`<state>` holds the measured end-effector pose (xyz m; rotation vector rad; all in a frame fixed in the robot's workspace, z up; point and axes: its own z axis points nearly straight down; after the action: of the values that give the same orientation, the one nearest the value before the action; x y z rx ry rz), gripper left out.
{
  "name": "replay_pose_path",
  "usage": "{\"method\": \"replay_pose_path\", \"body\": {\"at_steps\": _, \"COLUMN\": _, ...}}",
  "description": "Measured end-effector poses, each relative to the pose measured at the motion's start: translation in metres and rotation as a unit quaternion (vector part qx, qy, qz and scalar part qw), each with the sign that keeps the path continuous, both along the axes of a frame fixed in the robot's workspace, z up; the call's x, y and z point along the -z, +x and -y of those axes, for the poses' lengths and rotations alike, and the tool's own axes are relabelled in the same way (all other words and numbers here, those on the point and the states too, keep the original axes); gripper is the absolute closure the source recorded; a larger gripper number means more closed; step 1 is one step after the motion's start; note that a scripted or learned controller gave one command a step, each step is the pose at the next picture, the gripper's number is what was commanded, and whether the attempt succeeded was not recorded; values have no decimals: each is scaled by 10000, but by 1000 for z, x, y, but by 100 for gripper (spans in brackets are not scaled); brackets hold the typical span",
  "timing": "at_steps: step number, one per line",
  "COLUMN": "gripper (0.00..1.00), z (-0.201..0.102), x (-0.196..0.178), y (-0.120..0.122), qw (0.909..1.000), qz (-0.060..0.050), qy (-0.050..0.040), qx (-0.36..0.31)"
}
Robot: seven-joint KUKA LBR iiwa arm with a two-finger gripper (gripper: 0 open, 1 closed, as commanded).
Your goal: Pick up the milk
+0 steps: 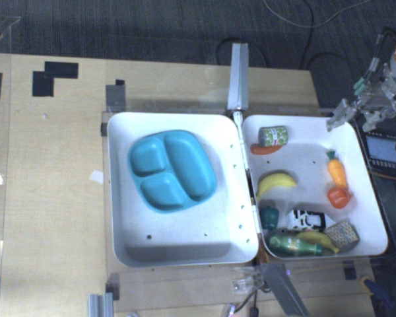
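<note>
The milk (308, 219) is a small black-and-white carton lying on its side near the front of the right bin (297, 157). It lies between a teal cup (269, 216) and a grey patterned box (343, 234), just behind a green bottle (294, 245). My gripper (340, 115) hangs over the bin's back right corner, far from the milk and well above the bin floor. Nothing shows in its grasp.
The right bin also holds a green can (273, 136), a red-orange pepper (266, 149), a banana (276, 182), a carrot (336, 170), a red fruit (338, 197) and a yellow piece (320, 240). A blue divided plate (173, 169) lies in the left bin (119, 236).
</note>
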<state>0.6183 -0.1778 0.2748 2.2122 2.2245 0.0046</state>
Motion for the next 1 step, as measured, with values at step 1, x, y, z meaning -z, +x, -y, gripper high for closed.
{"method": "replay_pose_path", "body": {"at_steps": 1, "gripper": 0, "z": -55, "x": 14, "y": -51, "qw": 9993, "qz": -2, "qy": 8, "qx": 363}}
